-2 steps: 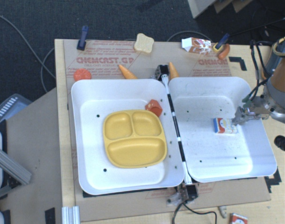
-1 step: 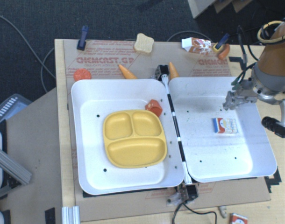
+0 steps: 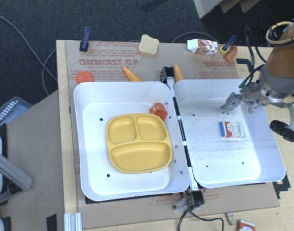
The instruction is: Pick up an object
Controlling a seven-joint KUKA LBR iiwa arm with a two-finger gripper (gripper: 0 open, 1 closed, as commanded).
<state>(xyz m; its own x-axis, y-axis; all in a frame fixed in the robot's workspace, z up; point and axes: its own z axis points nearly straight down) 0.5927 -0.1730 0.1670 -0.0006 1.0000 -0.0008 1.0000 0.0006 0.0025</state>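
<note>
A small white packet (image 3: 232, 129) with red and blue print lies flat in the right bin (image 3: 262, 170), towards its right side. My gripper (image 3: 240, 104) hangs over the far right part of that bin, just beyond the packet and apart from it. Its two fingers are spread open with nothing between them. In the left bin (image 3: 89, 129) a yellow divided plate (image 3: 138, 142) lies in the middle, and a small red object (image 3: 159, 110) rests by the plate's far right corner.
On the board behind the bins lie a bread slice (image 3: 148, 44), an orange carrot piece (image 3: 131, 74), a red round piece (image 3: 84, 76), a small carton (image 3: 203, 46) and a blue clip (image 3: 85, 38). A black hinge strip (image 3: 180, 129) separates the bins.
</note>
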